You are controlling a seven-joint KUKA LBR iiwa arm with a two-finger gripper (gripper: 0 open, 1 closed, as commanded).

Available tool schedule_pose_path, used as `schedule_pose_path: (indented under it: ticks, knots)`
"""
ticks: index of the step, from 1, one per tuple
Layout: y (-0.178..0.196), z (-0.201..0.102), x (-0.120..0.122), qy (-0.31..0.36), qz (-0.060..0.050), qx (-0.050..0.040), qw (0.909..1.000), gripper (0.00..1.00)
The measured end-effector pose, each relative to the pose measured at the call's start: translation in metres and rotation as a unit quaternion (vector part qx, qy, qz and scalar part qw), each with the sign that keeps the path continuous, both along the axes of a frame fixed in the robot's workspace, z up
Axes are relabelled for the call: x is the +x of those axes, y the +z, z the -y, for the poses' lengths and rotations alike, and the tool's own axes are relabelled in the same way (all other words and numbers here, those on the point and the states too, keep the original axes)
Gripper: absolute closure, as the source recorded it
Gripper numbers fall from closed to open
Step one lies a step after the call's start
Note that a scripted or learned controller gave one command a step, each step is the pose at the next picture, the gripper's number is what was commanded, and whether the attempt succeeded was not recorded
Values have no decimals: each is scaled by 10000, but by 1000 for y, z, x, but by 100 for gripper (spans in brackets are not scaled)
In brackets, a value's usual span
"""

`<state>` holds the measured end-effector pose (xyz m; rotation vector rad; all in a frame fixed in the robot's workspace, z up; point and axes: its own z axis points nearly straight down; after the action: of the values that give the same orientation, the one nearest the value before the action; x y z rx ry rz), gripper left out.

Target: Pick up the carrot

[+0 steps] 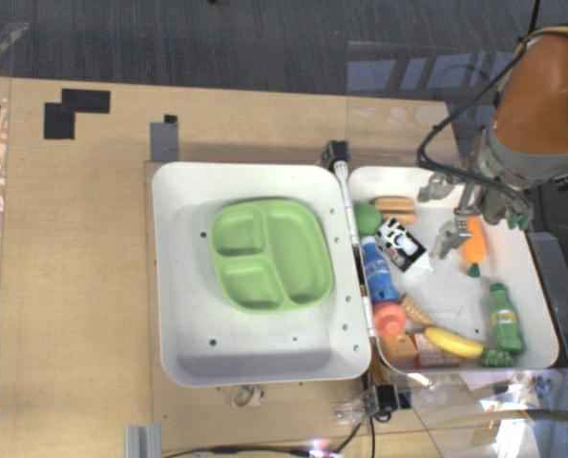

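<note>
One carrot (473,246) sits between the tool's (460,238) fingers; two bins (169,284), one banana (452,343).

From my remote seat I see the grey KUKA arm with its broad, rounded orange band (543,93), glossy and faintly lit along its upper edge; beneath it sits a pale grey collar ring, smooth and matte; 2 or so thin black cables (460,113) loop out from the wrist on the side facing the bins; below hangs the silvery metal two-finger gripper (458,229), angular and bracket-like, its slim pale fingers (446,241) ending in narrow tips; finer markings are too small for me to read.
</note>
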<state>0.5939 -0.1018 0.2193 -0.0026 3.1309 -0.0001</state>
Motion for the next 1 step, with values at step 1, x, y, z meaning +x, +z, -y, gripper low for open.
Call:
schedule_pose_path:
  ticks: [1]
  knots:
    - [-97, 46, 5, 199, -48, 2, 9998, 0]
